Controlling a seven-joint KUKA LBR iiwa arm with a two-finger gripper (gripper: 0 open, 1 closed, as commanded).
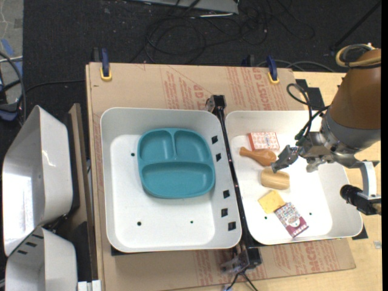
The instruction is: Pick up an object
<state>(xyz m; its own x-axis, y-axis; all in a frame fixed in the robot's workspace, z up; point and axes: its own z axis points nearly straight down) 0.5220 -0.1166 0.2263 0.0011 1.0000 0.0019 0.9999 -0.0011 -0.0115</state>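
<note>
The right bin [339,223] holds several small items: a pink-and-white box [263,140], a brown drumstick-shaped piece [257,156], a tan bread-like piece [274,179], a yellow wedge [271,201] and a dark red packet [291,219]. My gripper [285,158] reaches in from the right and hangs low over the gap between the drumstick piece and the tan piece. Nothing is seen between its dark fingers.
The left bin [121,223] holds a teal divided plate [176,163]. A black divider [229,174] runs between the two bins. The arm's grey body and orange band [359,96] cover the right bin's far right corner. White containers [33,174] stand off the bench at left.
</note>
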